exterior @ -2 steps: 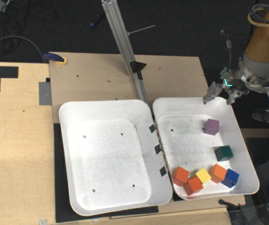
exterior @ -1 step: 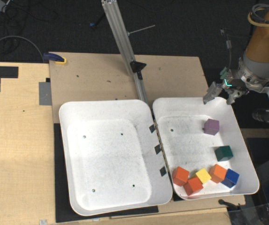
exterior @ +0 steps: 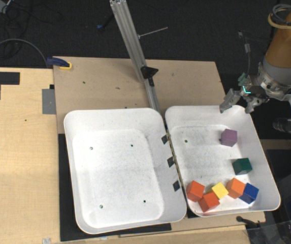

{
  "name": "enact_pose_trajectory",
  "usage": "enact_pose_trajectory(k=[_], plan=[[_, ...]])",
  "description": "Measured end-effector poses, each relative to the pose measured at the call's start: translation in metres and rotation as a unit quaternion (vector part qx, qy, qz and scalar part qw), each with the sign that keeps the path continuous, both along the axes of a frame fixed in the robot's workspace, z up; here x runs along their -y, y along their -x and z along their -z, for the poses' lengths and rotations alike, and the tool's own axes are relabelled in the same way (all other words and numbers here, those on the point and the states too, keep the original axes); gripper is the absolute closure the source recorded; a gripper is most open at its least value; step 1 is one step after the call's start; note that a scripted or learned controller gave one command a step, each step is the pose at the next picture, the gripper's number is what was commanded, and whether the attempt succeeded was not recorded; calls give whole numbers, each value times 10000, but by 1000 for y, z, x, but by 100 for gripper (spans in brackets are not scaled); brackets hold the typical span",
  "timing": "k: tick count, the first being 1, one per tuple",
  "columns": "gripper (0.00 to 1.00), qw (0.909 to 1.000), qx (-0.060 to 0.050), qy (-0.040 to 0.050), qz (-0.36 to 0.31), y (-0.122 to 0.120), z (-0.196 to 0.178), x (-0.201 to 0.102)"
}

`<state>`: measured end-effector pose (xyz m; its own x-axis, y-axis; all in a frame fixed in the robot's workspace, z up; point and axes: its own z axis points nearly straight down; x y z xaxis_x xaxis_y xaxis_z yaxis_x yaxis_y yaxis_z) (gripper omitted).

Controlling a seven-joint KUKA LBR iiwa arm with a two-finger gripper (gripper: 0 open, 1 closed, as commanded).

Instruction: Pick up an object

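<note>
My gripper (exterior: 239,102) hangs over the far right rim of the right bin (exterior: 206,118), its two fingers spread open with nothing between them. Below it and slightly left, a purple block (exterior: 228,136) lies in the right bin. A dark green block (exterior: 242,165) sits nearer the front. Along the front wall cluster several blocks: an orange-red one (exterior: 195,189), a red one (exterior: 209,201), a yellow one (exterior: 220,190), an orange one (exterior: 236,187) and a blue one (exterior: 249,193).
The left bin (exterior: 79,126) lies beside the right one, joined by black clips (exterior: 169,160). A slanted aluminium bar (exterior: 132,44) rises from the gap behind the bins. The wooden bench (exterior: 18,136) extends left.
</note>
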<state>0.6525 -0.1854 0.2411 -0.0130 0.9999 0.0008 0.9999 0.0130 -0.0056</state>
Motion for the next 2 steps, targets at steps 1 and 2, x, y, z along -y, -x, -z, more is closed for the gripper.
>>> enact_pose_trajectory(k=[1, 2], plan=[[0, 10000, 0, 0, -2, 0, 0, 0], [0, 10000, -1, 0, -4, 0, 0, 0]])
